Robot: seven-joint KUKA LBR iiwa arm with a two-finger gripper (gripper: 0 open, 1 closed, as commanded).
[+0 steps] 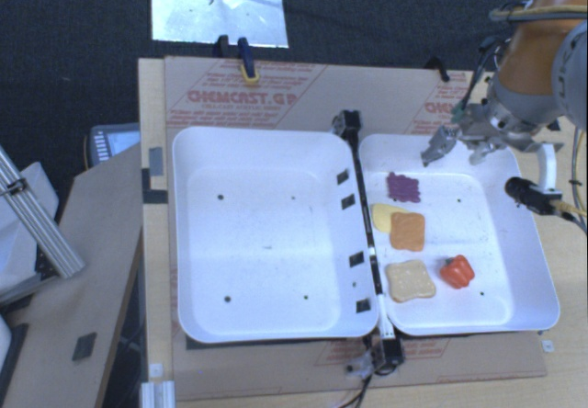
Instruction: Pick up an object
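The right bin (514,241) holds several small toy foods. A purple grape bunch (402,186) lies near its far left. Below it sit a yellow piece (380,215) and an orange square slab (408,232), touching each other. A tan toast slice (410,280) and a red pepper (457,271) lie toward the front. My gripper (457,151) hangs over the bin's far rim, up and right of the grapes, open with nothing between its fingers (434,151).
The left bin (266,232) sits beside the right one, joined by a black-clipped divider (358,213). A black fitting on the arm (531,195) juts over the right bin's right side. Cardboard (276,94) underlies both bins.
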